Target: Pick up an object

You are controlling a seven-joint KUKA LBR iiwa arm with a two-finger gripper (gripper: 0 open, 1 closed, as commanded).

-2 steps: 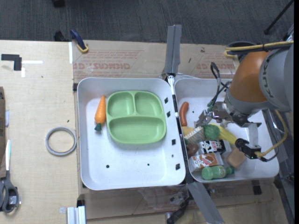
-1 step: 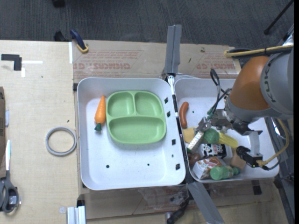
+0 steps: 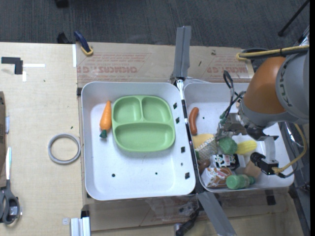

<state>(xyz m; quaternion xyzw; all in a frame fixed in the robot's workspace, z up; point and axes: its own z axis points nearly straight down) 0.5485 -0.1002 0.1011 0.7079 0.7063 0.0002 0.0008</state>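
My gripper point(image 3: 227, 132) is low in the right bin point(image 3: 211, 100), at the end of the grey arm with the orange band point(image 3: 266, 85). A round green object point(image 3: 228, 145) lies directly under it, touching or nearly touching the gripper's tip. Around it are a yellow wedge point(image 3: 203, 141), a yellow corn cob point(image 3: 246, 146), a black-and-white toy point(image 3: 225, 160), a green bottle point(image 3: 238, 181) and a printed packet point(image 3: 213, 176). A red-orange sausage point(image 3: 193, 120) lies by the bin's left wall.
The left bin point(image 3: 138, 181) holds a green divided plate point(image 3: 143, 123) and a carrot point(image 3: 105, 117). On the bench to the left are a tape ring point(image 3: 64, 148) and scissors point(image 3: 9, 203). A grey divider bar point(image 3: 182, 53) stands between the bins.
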